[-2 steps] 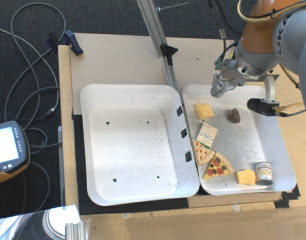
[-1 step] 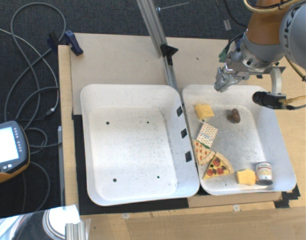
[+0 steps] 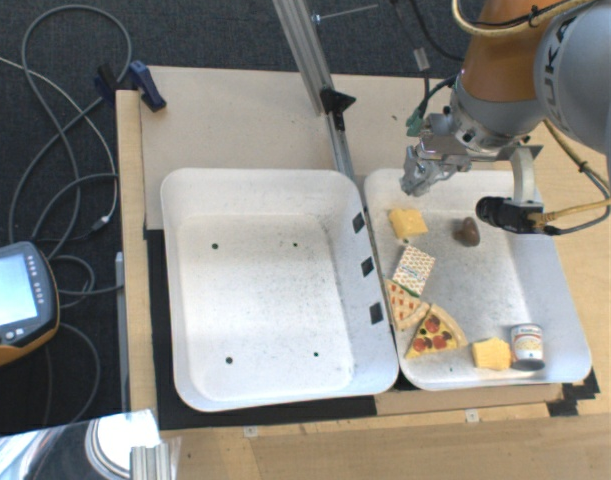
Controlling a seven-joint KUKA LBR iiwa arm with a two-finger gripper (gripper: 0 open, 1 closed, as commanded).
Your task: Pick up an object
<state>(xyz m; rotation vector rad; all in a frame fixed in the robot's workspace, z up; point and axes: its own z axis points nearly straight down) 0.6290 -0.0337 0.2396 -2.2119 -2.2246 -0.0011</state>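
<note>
Camera view: end effector (image 3: 417, 180) above yellow block (image 3: 408, 223), holding nothing, finger spread impossible to tell.

We see matt, speckled white plastic bins (image 3: 260, 298) resting on a pale wooden bench (image 3: 225, 108), beside a glossy orange arm band (image 3: 515, 3).

White bins (image 3: 255, 298); yellow cheese (image 3: 407, 223); red-topped pizza slice (image 3: 435, 333); brown lump (image 3: 469, 231)
</note>
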